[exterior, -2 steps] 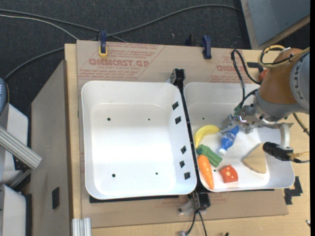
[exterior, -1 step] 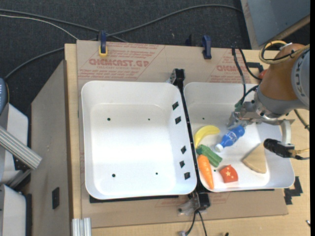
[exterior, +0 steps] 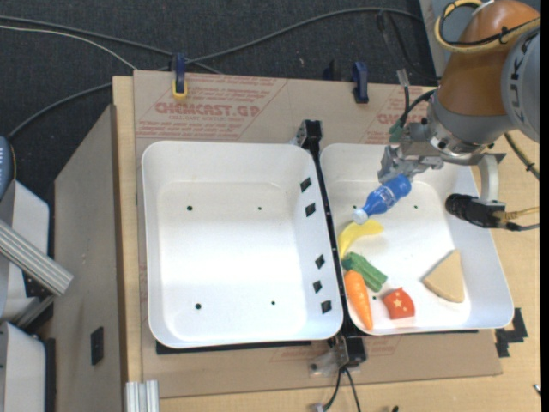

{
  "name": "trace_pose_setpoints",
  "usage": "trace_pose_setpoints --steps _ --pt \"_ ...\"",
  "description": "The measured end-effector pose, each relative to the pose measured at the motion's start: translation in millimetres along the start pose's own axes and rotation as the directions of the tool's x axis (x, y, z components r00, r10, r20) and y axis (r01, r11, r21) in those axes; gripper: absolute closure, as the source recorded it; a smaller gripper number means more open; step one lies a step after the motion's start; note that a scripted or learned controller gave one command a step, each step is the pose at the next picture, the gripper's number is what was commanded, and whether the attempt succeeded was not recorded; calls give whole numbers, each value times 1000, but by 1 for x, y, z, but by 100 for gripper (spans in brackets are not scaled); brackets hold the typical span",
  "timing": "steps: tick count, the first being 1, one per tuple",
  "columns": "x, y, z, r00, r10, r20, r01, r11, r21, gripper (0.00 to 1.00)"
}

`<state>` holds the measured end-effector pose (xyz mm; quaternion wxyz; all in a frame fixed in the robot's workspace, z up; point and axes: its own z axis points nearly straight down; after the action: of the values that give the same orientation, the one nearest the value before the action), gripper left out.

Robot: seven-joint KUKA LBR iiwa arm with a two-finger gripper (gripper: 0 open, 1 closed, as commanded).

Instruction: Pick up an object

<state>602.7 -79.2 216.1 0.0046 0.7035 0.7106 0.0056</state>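
Blue plastic bottle (exterior: 386, 196) is the thing to watch: you see it tilted in the right bin (exterior: 485, 256), its cap end low toward the bin's middle and its upper end right under the gripper (exterior: 401, 163). From this angle you cannot tell how the gripper stands, or if it has the bottle. Going left to right, the left bin (exterior: 171, 239) comes first. In the right bin, a yellow banana (exterior: 353, 234) lies just below the bottle, then a green piece (exterior: 366, 269), an orange carrot (exterior: 358, 301), a red strawberry (exterior: 398, 304) and a tan wedge (exterior: 445, 278).
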Motion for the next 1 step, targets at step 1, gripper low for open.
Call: trace_pose_setpoints --steps 1 --pt "61 -2 33 1000 3 -2 -3 1000 20 100"
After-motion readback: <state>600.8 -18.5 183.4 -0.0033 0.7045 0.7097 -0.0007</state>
